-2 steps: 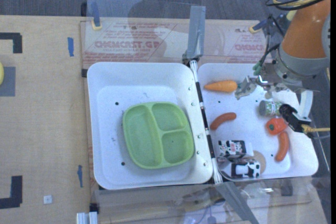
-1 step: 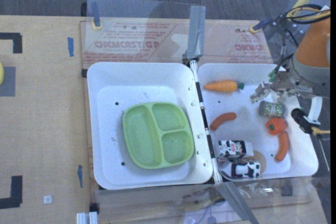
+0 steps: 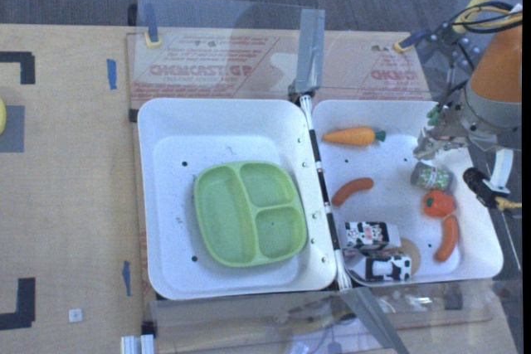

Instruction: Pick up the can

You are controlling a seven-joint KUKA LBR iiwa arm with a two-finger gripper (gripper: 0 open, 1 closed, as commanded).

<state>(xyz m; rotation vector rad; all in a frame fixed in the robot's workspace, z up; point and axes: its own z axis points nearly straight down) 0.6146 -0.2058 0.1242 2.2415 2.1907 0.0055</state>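
Note:
The can (image 3: pixel 431 175) is small, with a green and silver label, and lies on its side near the right edge of the right bin (image 3: pixel 390 170). My gripper (image 3: pixel 436 143) hangs from the grey arm with the orange band, just beyond the can's far side in this view. The metal tip overlaps the can's upper edge, and whether it touches the can cannot be made out.
Around the can in the right bin lie a carrot (image 3: pixel 350 136), a red sausage (image 3: pixel 352 191), a red tomato-like toy (image 3: pixel 438 204), another sausage (image 3: pixel 448 238) and two cow-patterned cartons (image 3: pixel 367 234). The left bin (image 3: pixel 166 137) holds a green divided plate (image 3: pixel 249 212).

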